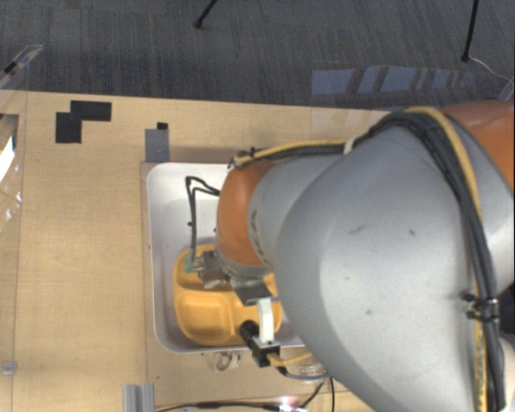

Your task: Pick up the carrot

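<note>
Arm (386,265) down in left bin (161,241), over yellow object (201,314). Tool (211,269) hidden under wrist; open/closed: can't tell. Carrot not identifiable, prob. under arm. Step: reach/grasp, judged. Next: confirm grip before lift.

It looked like a robotics lab: a pale wooden bench (80,265) carried black marker patches (80,119), a white bin (165,241) sat beneath the arm (386,265), and grey carpet (241,40) with stand legs (208,13) lay beyond.
</note>
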`<move>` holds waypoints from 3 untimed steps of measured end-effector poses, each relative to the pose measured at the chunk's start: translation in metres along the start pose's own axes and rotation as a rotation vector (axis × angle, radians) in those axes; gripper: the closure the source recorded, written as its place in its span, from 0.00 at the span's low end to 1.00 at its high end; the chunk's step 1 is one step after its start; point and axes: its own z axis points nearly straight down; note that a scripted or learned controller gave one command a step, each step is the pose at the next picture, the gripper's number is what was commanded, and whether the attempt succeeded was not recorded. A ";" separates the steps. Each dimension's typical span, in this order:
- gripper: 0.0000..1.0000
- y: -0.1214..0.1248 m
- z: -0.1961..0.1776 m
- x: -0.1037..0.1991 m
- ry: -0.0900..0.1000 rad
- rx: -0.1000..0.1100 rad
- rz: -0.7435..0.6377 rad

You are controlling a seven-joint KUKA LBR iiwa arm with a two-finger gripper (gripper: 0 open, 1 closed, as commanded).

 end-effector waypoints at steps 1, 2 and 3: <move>1.00 0.004 0.001 0.012 -0.007 0.000 0.211; 1.00 0.006 -0.010 0.013 -0.006 -0.004 0.203; 1.00 0.008 -0.020 0.014 -0.006 -0.006 0.195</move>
